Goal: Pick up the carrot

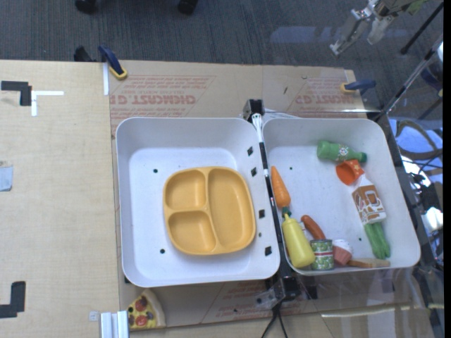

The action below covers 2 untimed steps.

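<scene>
Hovering with my gripper (pixel 350 39) far above the bins, jaws apparently apart, I judge the small orange plastic carrot (pixel 280 187) by the right bin's left wall light, stiff, slippery, best pinched mid-body

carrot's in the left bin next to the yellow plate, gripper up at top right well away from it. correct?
Not quite. The carrot lies in the right bin, along its left wall, above the yellow bottle. The yellow plate sits alone in the left bin. The rest holds: the gripper is up at top right, well away from the carrot, as the camera view shows.
</scene>
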Tool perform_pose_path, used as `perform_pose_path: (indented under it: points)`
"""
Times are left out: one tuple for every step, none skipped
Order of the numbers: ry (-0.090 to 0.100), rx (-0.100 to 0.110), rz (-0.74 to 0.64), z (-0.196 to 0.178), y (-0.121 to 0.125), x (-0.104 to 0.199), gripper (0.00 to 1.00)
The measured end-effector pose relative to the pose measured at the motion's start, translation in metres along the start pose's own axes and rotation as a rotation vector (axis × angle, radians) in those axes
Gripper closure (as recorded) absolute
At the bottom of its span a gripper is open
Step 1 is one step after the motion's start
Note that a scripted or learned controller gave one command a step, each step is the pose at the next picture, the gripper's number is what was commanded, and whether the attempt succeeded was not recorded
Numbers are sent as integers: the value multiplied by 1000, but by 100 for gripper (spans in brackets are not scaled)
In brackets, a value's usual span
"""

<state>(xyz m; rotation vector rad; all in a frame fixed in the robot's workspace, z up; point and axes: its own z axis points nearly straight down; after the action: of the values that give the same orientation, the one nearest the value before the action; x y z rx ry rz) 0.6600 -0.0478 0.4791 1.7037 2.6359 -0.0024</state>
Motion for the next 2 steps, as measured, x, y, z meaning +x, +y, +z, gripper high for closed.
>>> perform_pose_path:
  points:
    - [1, 0, 282, -62, 22, 53, 0]
    - [2, 3, 357, -61, 59, 130, 0]
